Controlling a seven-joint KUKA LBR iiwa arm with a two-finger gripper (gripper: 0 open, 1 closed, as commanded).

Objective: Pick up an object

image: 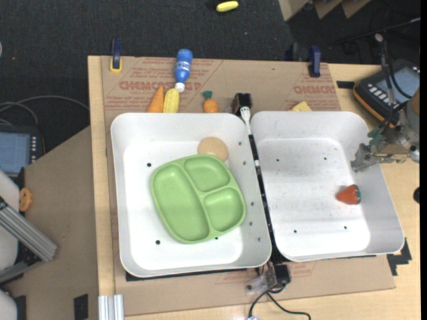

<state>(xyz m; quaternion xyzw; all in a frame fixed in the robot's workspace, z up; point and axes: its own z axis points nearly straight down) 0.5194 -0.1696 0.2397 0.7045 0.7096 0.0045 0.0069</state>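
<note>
A small red toy strawberry [347, 195] with a green top lies in the right bin [300, 239], near its right wall. My gripper [363, 156] reaches in over that bin's right rim, above and a little right of the strawberry and apart from it. In the left bin [133, 245] a green divided plate [197, 197] lies flat, with a round tan bun [213, 148] touching its far edge.
On the bench behind the bins lie a blue bottle [183, 65], a toy corn cob [171, 101], an orange carrot [156, 101], a smaller carrot [210, 103], a black clip [241, 102] and a yellow piece [301, 107]. Clamps hold the board's far edge.
</note>
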